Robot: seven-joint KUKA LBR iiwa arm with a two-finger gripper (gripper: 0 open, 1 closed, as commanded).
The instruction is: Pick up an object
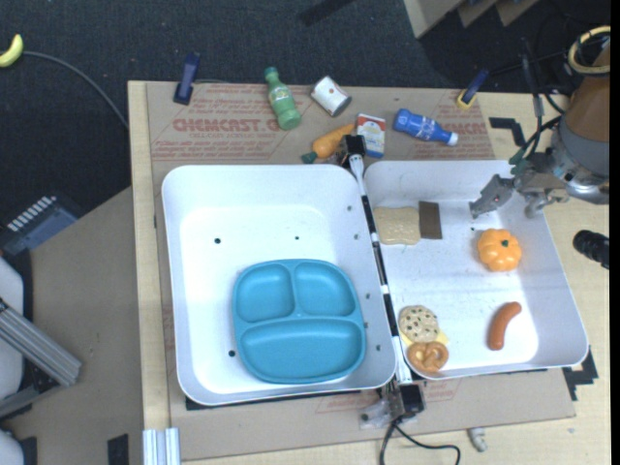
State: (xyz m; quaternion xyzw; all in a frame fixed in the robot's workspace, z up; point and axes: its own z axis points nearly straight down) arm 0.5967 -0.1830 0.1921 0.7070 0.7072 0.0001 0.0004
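Overhead view of the counter (145, 260), task at an early stage. My gripper (511, 198) hangs over the right bin (562, 308), near its 1 o'clock corner; nothing lies between the jaws, and I cannot tell whether they are spread or pressed together.

Candidate objects in the right bin, all untouched:
- the orange pumpkin (499, 249), just beside my gripper at its 6 o'clock, and the nearest candidate;
- the sausage (503, 324), at 5 o'clock in the bin;
- the cookie (418, 323) and the pretzel (428, 356), touching, at 7 o'clock;
- the tan slice (396, 226) and the brown slab (430, 219), at 10 o'clock.

The left bin (194, 201) bears a blue divided tray (298, 320). Beyond both bins, at 12 o'clock, a green bottle (283, 99) and a blue bottle (424, 127) lie on the counter.

Done: approach to the bin. Left, in my judgement: descend onto one object, close, and lift.
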